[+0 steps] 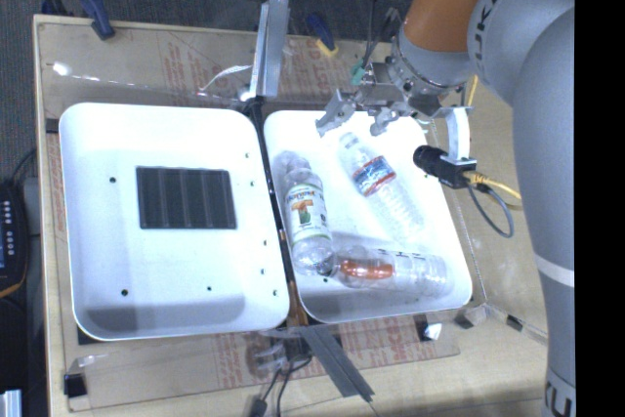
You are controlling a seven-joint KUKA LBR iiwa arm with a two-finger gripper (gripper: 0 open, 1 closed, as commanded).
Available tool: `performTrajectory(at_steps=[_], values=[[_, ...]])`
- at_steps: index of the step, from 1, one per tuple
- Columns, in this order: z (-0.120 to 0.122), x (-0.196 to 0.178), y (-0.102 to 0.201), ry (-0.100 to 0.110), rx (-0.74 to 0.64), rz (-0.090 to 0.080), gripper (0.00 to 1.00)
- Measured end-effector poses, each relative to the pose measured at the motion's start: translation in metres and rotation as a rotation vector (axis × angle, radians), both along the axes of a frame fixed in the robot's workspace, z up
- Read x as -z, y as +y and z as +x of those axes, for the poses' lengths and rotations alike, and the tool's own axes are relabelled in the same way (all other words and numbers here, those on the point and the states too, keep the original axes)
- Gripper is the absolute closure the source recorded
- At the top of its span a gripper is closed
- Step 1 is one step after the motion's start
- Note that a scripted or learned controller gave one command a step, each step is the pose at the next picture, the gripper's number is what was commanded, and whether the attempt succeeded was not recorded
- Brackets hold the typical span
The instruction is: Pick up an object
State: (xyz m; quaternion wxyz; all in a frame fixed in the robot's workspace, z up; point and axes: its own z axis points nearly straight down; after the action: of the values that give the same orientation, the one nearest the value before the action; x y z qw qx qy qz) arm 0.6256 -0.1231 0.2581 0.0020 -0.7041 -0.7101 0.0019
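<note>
The gripper (pixel 357 116) hangs with jaws spread wide and nothing between them. Just below it and slightly toward the arm lies a bottle (pixel 379 183) (cap end nearest the jaws), its long axis running away on a diagonal.

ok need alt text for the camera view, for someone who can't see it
A grey robot arm's hand hovers, fingers spread and holding nothing, over the far edge of the right bin, where three clear plastic bottles lie on their sides. The left bin holds a dark ridged rectangular panel.
</note>
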Motion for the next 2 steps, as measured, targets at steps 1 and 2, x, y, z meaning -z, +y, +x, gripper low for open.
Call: performTrajectory(at_steps=[1, 2], values=[[-0.003, 0.047, -0.041, 0.0, -0.024, -0.001, 0.0], [0.001, 0.058, -0.087, -0.004, -0.037, 0.0, 0.0]])
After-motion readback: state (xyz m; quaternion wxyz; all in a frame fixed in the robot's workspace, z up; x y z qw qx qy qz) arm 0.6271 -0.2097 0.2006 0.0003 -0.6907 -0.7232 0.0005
